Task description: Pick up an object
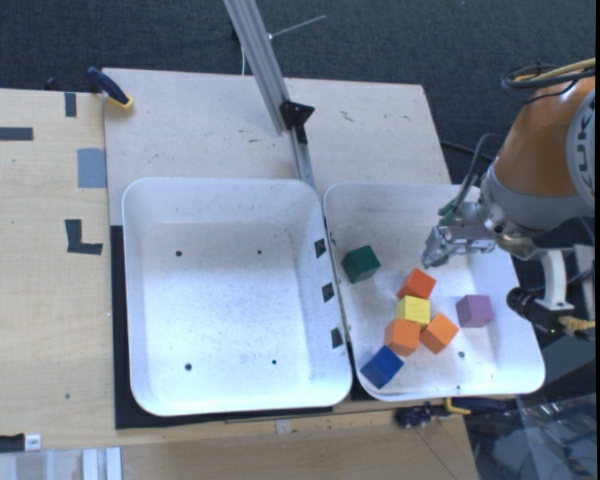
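Observation:
In the right bin (500, 368) lie several small blocks: a green one (361, 263), an orange one (417, 285), a yellow one (414, 310), two more orange ones (404, 336) (439, 332), a purple one (474, 311) and a blue one (382, 366). My gripper (438, 251) hangs over the right bin, just above and to the right of the upper orange block. No block shows between its fingers.
The left bin (140, 268) stands beside the right one. A grey metal rail (260, 53) runs diagonally from the top to the gap between the bins. The arm's orange band (545, 138) fills the right side above the bin.

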Controlling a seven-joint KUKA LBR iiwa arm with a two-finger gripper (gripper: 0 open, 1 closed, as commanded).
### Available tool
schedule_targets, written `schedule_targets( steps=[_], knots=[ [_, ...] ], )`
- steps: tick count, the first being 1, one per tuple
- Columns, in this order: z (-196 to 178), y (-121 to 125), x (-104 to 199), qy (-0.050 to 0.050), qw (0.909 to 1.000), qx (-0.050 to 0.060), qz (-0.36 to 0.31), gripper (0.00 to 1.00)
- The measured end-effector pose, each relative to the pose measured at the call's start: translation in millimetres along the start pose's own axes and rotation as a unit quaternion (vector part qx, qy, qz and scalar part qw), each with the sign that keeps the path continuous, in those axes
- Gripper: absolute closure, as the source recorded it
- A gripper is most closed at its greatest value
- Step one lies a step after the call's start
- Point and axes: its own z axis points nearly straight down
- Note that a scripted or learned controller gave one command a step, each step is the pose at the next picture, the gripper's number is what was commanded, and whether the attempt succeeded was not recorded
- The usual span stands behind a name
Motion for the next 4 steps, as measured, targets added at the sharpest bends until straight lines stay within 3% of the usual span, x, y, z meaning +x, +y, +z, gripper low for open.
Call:
schedule_targets(
  steps=[1,2,4],
  knots=[
    [-53,1,0,0.0,1.0,-0.001,0.0,1.0],
    [-35,6,50,0.001,1.0,0.003,-0.002,1.0],
    [-39,12,166,0.001,1.0,0.003,-0.003,1.0]
  ],
)
